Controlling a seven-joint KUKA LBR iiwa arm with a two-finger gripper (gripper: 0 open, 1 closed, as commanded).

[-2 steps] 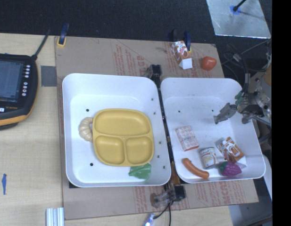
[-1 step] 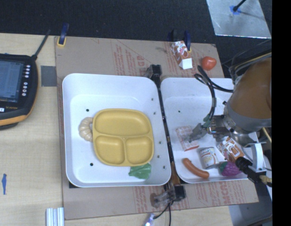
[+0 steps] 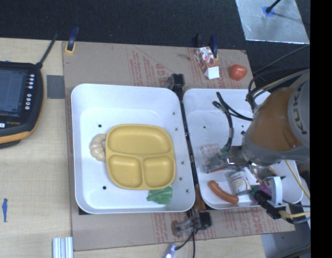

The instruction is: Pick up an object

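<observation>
Looking down, we see the gripper (image 3: 226,160) low in the right bin (image 3: 209,104) near its front edge — by a hot dog (image 3: 224,193) and a small jar (image 3: 238,181).

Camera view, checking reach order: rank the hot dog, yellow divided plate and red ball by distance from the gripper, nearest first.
Gripper is in the right bin.
1. Hot dog, same bin, front.
2. Yellow divided plate, left bin.
3. Red ball, outside the bins, behind the right one; close to 2.
</observation>
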